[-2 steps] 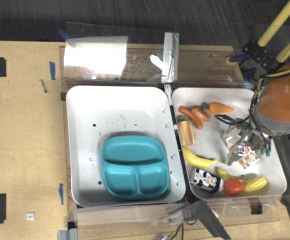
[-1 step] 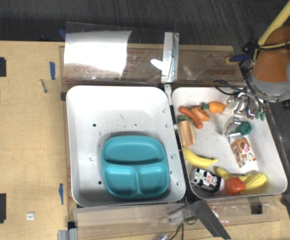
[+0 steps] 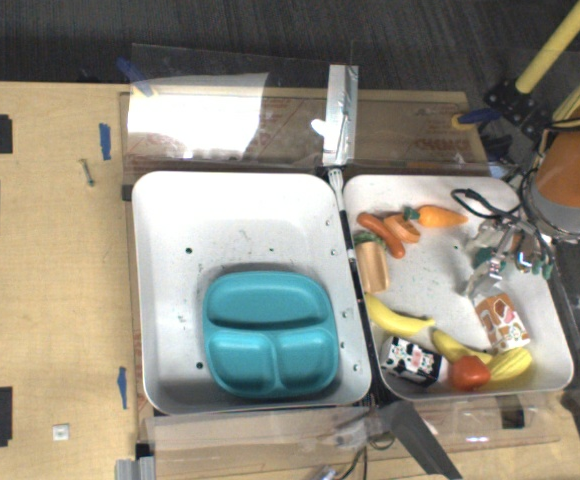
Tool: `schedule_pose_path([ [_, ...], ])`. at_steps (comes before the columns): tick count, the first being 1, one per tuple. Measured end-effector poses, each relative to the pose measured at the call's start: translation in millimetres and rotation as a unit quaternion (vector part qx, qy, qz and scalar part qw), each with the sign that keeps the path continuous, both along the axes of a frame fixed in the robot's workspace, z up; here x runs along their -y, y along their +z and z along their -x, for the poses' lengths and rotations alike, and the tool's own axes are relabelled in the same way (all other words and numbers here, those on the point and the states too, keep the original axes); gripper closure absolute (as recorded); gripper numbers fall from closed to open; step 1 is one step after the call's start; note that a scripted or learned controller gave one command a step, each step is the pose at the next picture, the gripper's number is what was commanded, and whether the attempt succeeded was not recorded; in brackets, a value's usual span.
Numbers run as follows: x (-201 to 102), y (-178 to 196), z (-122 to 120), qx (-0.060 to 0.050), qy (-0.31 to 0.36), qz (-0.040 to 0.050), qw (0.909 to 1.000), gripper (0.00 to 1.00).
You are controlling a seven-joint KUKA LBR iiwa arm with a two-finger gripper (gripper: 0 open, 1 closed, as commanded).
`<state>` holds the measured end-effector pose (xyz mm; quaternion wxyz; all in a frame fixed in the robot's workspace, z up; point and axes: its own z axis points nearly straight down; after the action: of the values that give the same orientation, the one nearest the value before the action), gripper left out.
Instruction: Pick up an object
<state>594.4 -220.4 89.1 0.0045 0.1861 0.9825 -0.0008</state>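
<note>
My gripper [image 3: 482,273] hangs over the right side of the right bin [image 3: 425,280], below the orange band of the arm [image 3: 574,171]. Just under and in front of it lies a small orange-and-white carton [image 3: 502,321]. Whether they touch is unclear. Spread through the same bin are a carrot [image 3: 438,216], red sausages [image 3: 388,232], a tan bread roll [image 3: 372,266], a banana [image 3: 400,318], a black box [image 3: 412,360], a red tomato [image 3: 470,371] and a yellow piece [image 3: 511,365]. Nothing is visibly lifted.
The left bin [image 3: 170,228] holds a teal divided plate [image 3: 270,333] towards its front. A metal divider [image 3: 340,118] stands behind the seam between the bins. Black cables [image 3: 480,204] trail from the wrist over the right bin's back corner.
</note>
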Motion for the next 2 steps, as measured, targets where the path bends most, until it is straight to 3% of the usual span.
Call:
schedule_pose_path([
  [1,-15.3,0.7,63.7,0.001,-0.022,-0.0006,0.9998,0.0],
  [2,-26.2,0.6,110.1,0.004,-0.117,-0.0007,0.9932,0.0],
])
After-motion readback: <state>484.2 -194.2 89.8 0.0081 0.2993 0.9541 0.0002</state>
